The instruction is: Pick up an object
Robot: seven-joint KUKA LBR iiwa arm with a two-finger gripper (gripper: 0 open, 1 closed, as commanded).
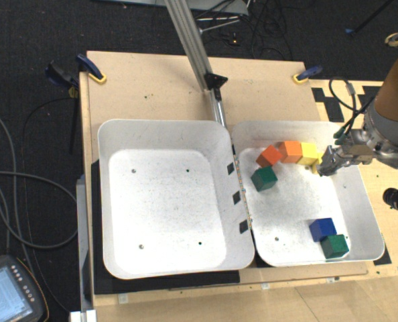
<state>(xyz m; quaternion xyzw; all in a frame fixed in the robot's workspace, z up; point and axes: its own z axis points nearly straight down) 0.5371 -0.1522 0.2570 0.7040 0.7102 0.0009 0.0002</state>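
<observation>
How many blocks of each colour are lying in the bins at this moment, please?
Orange blocks: 2
Yellow block: 1
Green blocks: 2
Blue block: 1
Total: 6, all in the right bin.

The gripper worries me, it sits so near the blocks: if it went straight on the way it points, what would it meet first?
Probably the yellow block, just beyond the gripper; depth is unclear.
</observation>
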